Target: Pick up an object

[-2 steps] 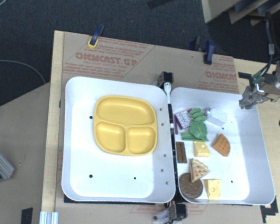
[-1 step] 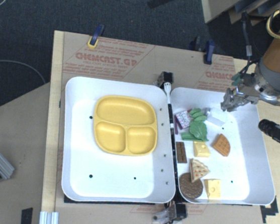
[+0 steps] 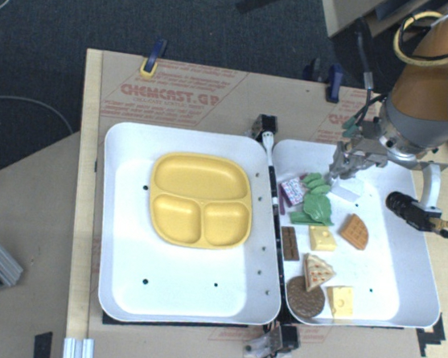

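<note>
Fingers (image 3: 340, 171) just above green toy (image 3: 315, 202) in rt bin (image 3: 408, 262), can't tell if open

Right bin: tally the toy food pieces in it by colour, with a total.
Green: 2, the leafy piece and a smaller green piece
Yellow: 2, the cheese cube and the yellow block
Brown: 3, the waffle, the chocolate bar and the round cookie
Tan: 1, the sandwich wedge
Purple: 1, the small packet
Total: 9
</note>
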Controlling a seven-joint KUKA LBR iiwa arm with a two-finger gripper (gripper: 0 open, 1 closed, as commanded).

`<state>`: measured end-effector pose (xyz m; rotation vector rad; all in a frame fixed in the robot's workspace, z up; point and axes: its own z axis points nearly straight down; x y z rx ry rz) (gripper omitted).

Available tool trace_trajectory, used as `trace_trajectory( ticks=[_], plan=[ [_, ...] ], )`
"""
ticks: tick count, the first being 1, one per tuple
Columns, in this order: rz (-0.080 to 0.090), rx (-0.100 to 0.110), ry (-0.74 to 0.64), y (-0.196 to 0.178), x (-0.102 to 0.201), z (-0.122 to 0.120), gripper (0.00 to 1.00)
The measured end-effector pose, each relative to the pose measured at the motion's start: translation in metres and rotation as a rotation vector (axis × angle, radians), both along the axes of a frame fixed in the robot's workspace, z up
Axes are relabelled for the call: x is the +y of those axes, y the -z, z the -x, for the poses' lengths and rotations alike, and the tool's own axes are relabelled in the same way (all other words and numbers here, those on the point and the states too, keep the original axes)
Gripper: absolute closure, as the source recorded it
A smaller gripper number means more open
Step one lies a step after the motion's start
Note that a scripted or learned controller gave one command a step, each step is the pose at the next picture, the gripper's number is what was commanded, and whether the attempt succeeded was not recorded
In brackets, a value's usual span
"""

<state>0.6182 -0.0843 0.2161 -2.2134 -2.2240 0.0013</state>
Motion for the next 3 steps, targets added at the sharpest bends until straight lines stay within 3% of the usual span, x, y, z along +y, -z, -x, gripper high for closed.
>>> trace_trajectory(
  ticks=[1,2,3],
  plan=[
    [0.0,-0.007,-0.002,-0.01,0.057,-0.01,1.0],
    [0.0,0.0,0.0,-0.004,0.111,0.002,1.0],
    [0.002,-0.005,0.002,0.001,0.147,-0.005,1.0]
  ],
)
